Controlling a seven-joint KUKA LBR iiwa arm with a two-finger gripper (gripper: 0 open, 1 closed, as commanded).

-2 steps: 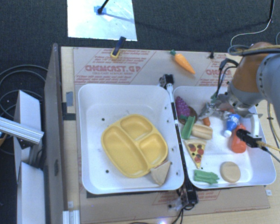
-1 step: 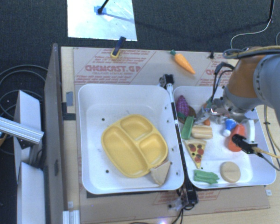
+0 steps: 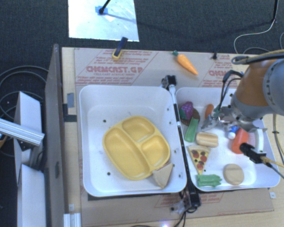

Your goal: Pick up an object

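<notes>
My gripper hangs low over the middle of the right bin, on the grey arm with its orange band. Just below it lies a tan bread roll. To its left are a green stick, purple grapes and a thin orange sausage. A red piece and a small blue piece lie to its right. A pizza slice, a green leafy piece and a round tan cookie lie nearer the front.
The left bin holds a yellow divided plate and a tan wedge. A toy carrot lies on the cardboard behind the bins. Cables trail along the right bin's right edge.
</notes>
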